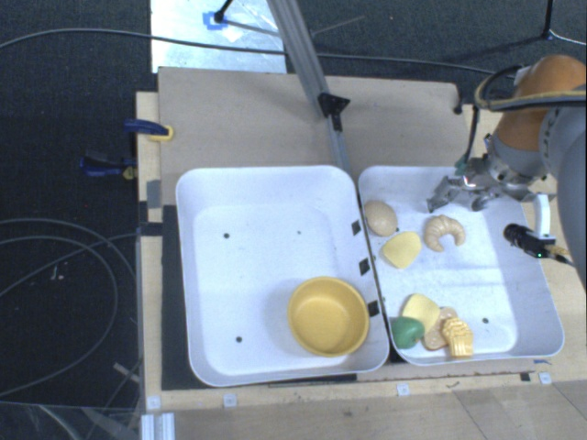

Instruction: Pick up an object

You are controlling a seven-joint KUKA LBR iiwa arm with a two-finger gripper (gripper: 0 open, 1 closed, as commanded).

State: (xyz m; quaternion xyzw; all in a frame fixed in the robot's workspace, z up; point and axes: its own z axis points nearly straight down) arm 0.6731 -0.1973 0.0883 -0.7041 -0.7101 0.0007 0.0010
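My gripper [457,197] hangs over the far part of the right bin [537,314], its grey fingers spread open with nothing between them. Just in front of it lies a tan croissant [444,232], apart from the fingertips. A beige egg-shaped piece [380,216] and a pale yellow wedge [401,249] lie to the croissant's left. At the bin's near edge sit a yellow slice [420,309], a green piece [407,331] and a yellow ridged corn-like piece [457,335], bunched together.
The left bin [248,236] holds a yellow bowl [328,314] near its front right corner. A grey slanted pole [303,53] comes down to the bench behind the bins. A black fitting [525,238] on the arm overhangs the right bin's right side.
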